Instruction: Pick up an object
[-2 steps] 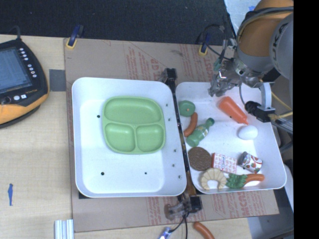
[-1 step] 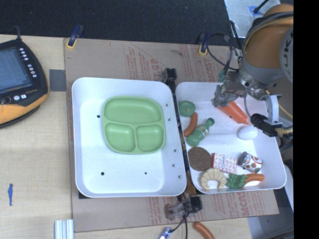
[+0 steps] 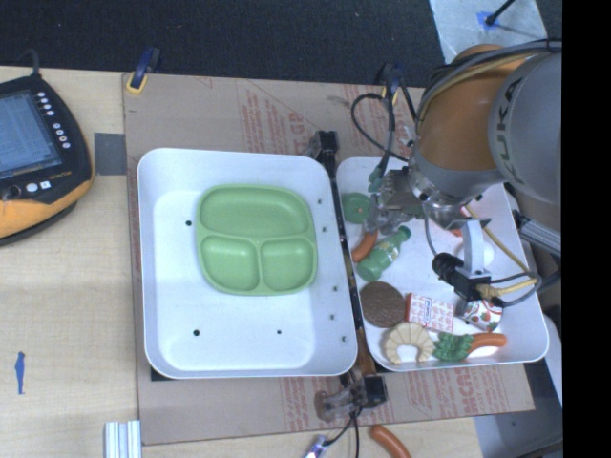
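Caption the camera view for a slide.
KUKA arm lowers its gripper over toy food in the right bin; green divided plate sits in the left bin.

light: bright, even | glare: left bin (image 3: 162,256) floor | focus: slightly soft

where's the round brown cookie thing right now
The round brown cookie lies in the right white bin, near its left wall, just below the green bottle and above the cream croissant-shaped pastry.
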Motion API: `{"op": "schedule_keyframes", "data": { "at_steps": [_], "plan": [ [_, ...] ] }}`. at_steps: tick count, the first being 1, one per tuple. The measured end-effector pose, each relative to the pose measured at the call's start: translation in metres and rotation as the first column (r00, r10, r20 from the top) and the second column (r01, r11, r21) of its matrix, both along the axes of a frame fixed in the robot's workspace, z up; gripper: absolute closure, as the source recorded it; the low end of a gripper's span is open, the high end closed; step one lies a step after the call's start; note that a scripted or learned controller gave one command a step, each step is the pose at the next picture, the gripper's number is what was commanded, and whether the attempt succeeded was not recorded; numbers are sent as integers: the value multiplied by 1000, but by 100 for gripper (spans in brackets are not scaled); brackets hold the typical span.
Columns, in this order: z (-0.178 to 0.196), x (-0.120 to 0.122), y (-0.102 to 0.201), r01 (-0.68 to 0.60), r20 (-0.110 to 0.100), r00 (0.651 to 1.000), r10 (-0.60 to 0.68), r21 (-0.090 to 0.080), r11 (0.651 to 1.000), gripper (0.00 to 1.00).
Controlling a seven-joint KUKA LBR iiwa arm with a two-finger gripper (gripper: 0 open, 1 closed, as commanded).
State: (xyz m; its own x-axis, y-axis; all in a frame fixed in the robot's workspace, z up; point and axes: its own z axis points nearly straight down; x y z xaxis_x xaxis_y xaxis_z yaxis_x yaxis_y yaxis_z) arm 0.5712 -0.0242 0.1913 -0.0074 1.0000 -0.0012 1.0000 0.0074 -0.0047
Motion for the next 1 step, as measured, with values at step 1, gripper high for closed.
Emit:
{"op": "schedule_keyframes", "data": {
  "at_steps": [1],
  "plan": [
    [21,0,-65,5,2,1000,-5,0,1000,100]
  ]
}}
